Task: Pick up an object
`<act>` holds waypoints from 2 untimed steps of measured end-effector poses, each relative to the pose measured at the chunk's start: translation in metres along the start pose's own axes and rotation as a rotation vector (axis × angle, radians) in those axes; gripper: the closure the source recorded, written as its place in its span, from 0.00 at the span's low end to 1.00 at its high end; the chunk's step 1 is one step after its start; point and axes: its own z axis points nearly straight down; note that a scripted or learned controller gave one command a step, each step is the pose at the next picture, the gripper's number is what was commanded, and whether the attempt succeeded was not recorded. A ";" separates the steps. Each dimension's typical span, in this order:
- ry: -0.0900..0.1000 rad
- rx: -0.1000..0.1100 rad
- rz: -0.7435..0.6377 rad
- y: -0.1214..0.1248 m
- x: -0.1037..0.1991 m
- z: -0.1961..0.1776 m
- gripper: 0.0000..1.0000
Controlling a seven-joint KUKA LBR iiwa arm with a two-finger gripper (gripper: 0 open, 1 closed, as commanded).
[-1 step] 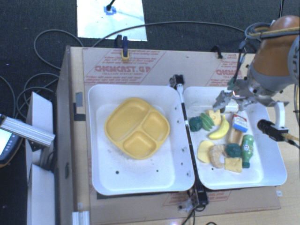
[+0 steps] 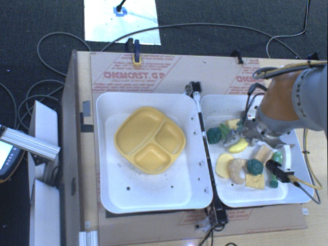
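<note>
Claw (image 2: 241, 135) is low in the right bin (image 2: 220, 196), finger state can't tell, w/ banana (image 2: 238, 146) just below it & broccoli (image 2: 214, 135) just left; nothing lifted yet.

toy food pieces (image 2: 241, 164), heaped in right bin (image 2: 225, 198)

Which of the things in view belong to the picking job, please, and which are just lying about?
Job:
hand
right bin
yellow banana piece
green broccoli piece
teal ball
tan bread piece

Lying about:
yellow divided plate
left bin
cables
</note>
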 end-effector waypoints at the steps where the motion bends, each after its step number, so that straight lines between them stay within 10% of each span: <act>1: 0.000 -0.001 0.000 0.001 0.000 -0.010 1.00; 2: 0.002 -0.002 -0.003 0.024 0.075 -0.112 1.00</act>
